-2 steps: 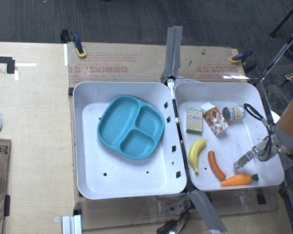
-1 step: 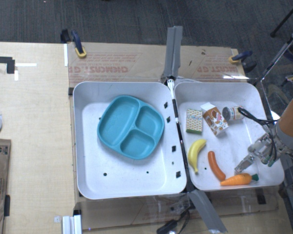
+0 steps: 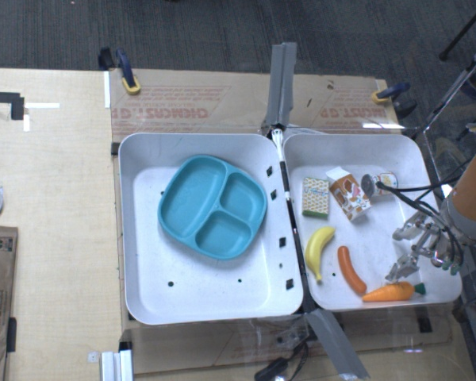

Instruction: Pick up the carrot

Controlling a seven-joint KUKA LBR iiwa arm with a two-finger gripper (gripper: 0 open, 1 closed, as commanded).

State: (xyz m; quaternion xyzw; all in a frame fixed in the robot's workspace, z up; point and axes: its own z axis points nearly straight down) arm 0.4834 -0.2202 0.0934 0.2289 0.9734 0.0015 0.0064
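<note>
An orange carrot (image 3: 390,293) with a small green top lies along the near edge of the right bin (image 3: 381,145), pointing left. My gripper (image 3: 408,254) hangs just above and slightly right of it, at the bin's right side. Its metal fingers (image 3: 402,270) stand apart, with nothing between them, and the lower one ends close over the carrot's thick end.
In the right bin lie a red sausage (image 3: 351,270), a banana (image 3: 318,250), a green-and-yellow sponge block (image 3: 316,197), a small carton (image 3: 348,194) and a can (image 3: 374,184). The left bin (image 3: 143,284) holds a blue divided plate (image 3: 213,206). Cables run across the right bin's far right corner.
</note>
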